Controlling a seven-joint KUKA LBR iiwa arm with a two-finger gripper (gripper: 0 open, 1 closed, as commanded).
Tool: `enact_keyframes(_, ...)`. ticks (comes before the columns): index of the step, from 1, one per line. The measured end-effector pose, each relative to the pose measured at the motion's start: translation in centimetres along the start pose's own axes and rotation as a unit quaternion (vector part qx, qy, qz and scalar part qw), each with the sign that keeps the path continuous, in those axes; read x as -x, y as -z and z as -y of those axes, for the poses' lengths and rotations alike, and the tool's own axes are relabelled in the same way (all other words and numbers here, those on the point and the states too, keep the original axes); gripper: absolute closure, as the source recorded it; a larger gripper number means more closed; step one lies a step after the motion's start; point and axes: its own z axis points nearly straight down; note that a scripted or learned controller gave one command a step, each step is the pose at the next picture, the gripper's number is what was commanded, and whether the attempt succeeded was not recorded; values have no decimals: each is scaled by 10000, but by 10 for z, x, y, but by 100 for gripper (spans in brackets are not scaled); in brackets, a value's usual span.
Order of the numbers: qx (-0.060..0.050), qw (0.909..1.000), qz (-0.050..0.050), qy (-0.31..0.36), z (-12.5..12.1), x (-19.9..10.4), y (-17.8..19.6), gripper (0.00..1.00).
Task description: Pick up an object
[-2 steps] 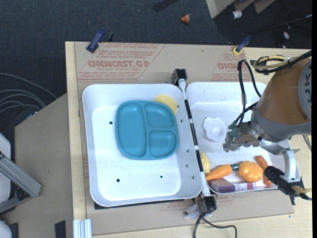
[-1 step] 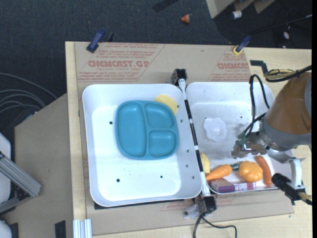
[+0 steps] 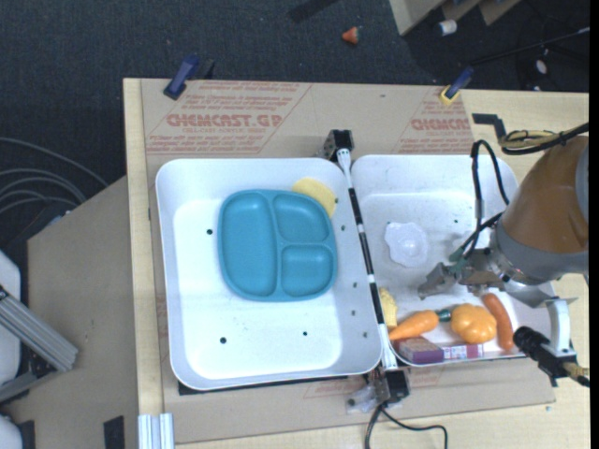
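Grey and orange, my arm [image 3: 552,218] comes in from the right and bends down over the right bin [image 3: 426,181], with my end effector [image 3: 449,277] low above the bin floor, pointing left. Whether it is released or clenched I cannot tell; nothing shows between its tips.

Going left to right: the left bin [image 3: 187,279] holds a blue divided plate [image 3: 277,244] lying flat near its middle, and a pale yellow piece [image 3: 316,193] touches the plate's upper right corner. A black clip [image 3: 339,143] sits at the top of the seam between the two bins. In the right bin, a clear plastic cup [image 3: 408,243] lies just left of my end effector. Along the bin's near edge sit a yellow strip [image 3: 387,304] by the left wall, an orange carrot [image 3: 414,325], a yellow-orange pepper [image 3: 474,323] beside it, a reddish-orange stick [image 3: 502,320] to its right, and a purple and white box [image 3: 440,351] in front. The pepper and carrot are just below my end effector, apart from it.

Both bins rest on a table [image 3: 150,204] covered with brown board printed "CHEMCAST GP" in red. Blue clamps [image 3: 180,78] grip its far edge, and dark carpet [image 3: 112,26] lies beyond.
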Motion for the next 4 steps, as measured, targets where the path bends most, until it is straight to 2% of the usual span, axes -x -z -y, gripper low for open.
enact_keyframes(1,19,10000,19,-7,-1,-24,-46,0)
enact_keyframes(2,14,10000,11,-6,0,-25,-37,100)
enact_keyframes(3,11,10000,1,8,-1,-44,54,100)
enact_keyframes(4,3,10000,2,6,0,-44,54,0)
